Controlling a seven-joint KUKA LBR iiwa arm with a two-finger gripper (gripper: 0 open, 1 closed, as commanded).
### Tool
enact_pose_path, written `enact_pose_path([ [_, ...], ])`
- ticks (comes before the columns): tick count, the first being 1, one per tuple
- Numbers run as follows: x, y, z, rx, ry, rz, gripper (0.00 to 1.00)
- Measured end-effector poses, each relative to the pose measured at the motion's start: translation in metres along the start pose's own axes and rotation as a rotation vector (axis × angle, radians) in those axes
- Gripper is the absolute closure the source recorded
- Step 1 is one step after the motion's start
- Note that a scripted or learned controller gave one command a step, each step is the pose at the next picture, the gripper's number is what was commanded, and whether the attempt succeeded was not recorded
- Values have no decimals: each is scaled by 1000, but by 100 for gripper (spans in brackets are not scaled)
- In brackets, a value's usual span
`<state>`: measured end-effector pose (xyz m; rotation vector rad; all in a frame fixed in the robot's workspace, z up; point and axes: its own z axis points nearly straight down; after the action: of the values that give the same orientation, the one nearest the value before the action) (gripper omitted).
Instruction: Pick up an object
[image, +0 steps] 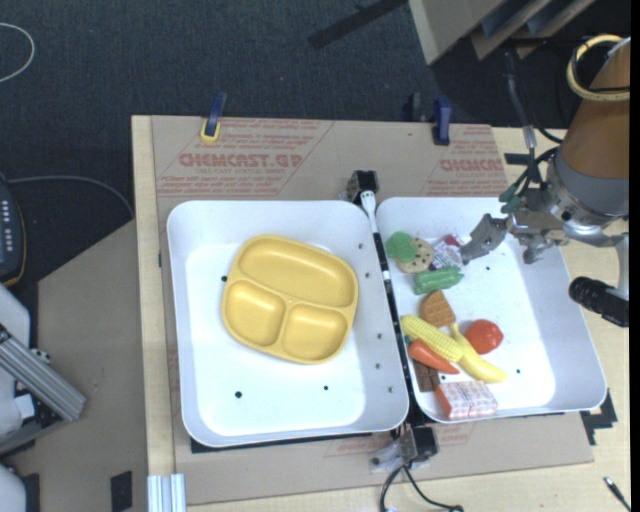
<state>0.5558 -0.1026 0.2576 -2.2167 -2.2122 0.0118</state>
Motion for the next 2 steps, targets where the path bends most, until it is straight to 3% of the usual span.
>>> enact_pose_path([
  [1,0,2,-6,-12,-1,-2,0],
  [2,8,4,54,-6,0,-2,0],
])
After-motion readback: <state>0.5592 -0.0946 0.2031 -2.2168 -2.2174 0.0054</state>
